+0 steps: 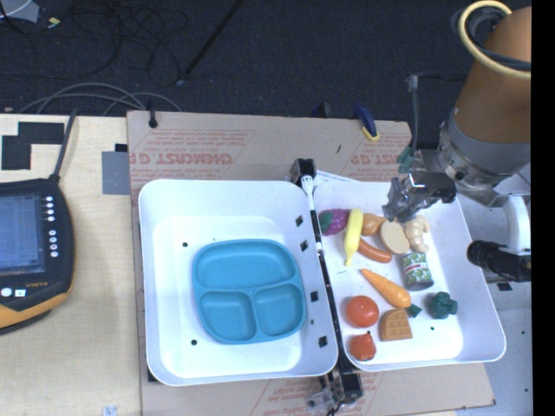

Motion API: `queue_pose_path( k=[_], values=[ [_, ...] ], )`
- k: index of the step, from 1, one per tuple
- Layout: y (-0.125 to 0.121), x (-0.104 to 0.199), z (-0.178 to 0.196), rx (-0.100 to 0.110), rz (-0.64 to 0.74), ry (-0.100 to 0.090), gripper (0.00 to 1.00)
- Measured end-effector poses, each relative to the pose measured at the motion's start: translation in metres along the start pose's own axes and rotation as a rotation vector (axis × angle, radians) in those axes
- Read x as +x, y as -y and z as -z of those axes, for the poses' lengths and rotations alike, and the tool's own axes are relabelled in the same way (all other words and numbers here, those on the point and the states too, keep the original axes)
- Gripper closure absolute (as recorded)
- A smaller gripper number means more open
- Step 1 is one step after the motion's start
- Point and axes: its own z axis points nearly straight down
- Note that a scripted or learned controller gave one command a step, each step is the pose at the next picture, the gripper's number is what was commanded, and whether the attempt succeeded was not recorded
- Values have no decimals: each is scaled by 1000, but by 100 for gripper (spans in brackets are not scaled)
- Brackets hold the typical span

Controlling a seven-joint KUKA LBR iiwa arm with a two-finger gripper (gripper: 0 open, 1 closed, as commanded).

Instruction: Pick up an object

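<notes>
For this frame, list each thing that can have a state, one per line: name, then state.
gripper: low over the right bin's upper end, fingers unreadable
blue divided plate: flat in the left bin, nothing on it
green can: upright in the right bin
banana: lying flat
carrot: lying flat, slanted
tomato: resting in the right bin
pendant screen: lit

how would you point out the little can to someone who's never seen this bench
Look in the right white bin, the one crowded with toy food. Below the claw, near the bin's middle, stands a small can with a green label. It is the only cylinder there, just right of the orange carrot.
</notes>
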Motion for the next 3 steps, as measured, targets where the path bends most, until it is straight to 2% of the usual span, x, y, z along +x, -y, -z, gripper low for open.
queue_pose_path(
  k=[1, 2, 3],
  values=[
    [25, 126, 18, 10, 9, -3, 100],
    [56, 83, 154, -3, -6, -1, 100],
    [54, 139, 158, 10, 0, 1, 100]
  ],
)
